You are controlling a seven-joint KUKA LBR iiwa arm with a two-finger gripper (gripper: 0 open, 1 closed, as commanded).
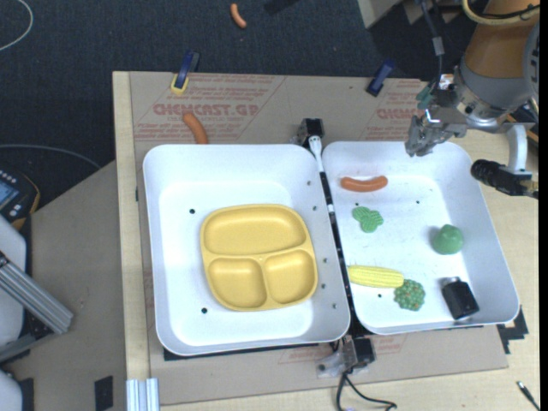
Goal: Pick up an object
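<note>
The right bin point(479, 202) holds a toy sausage point(364, 182), a small green broccoli point(368, 219), a green round piece point(447, 239), a yellow corn cob point(375, 276), a second broccoli point(409, 295) and a black block point(460, 298). My gripper point(421, 144) hangs over the bin's far edge, up and to the right of the sausage, with nothing between its fingers that I can see. Its fingers point down, and their gap is too small to read.
The left bin point(171, 187) holds a yellow three-compartment plate point(257, 255). An orange sausage point(196, 128) lies on the cardboard behind the left bin, and another point(238, 14) lies on the dark floor. Clamps point(183, 73) point(379, 79) grip the board's far edge.
</note>
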